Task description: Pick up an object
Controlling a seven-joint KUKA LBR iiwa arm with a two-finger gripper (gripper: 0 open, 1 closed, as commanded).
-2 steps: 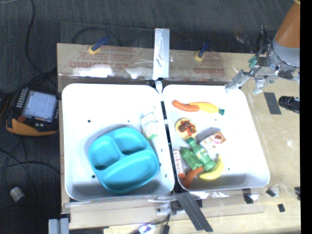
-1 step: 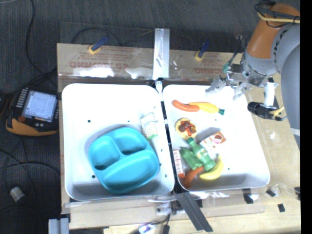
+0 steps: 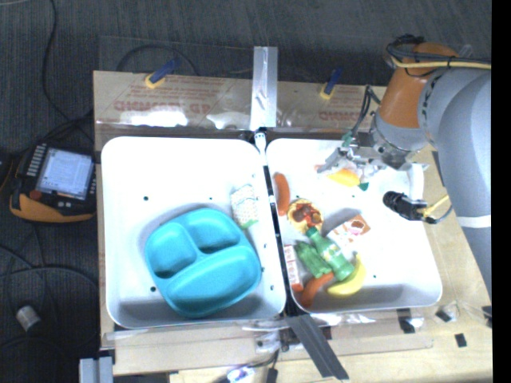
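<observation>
My gripper (image 3: 350, 164) hangs low over the far part of the right bin (image 3: 399, 262), just above a small yellow object (image 3: 345, 179) that lies on the bin floor or right at the gripper's tip; I cannot tell if they touch. Nearer the divider lie a reddish sausage (image 3: 281, 191) and a round brown-and-red item (image 3: 304, 212). In the front of this bin a green bottle (image 3: 327, 254), a banana (image 3: 351, 282), an orange carrot (image 3: 313, 287) and a red-and-white carton (image 3: 351, 228) are piled together.
The left bin (image 3: 128, 166) holds a blue divided tray (image 3: 204, 258) and a small white-and-green packet (image 3: 244, 203) by the divider. A black fitting (image 3: 399, 203) with a cable sticks out below the wrist. A handheld screen (image 3: 60, 178) lies off the bench at left.
</observation>
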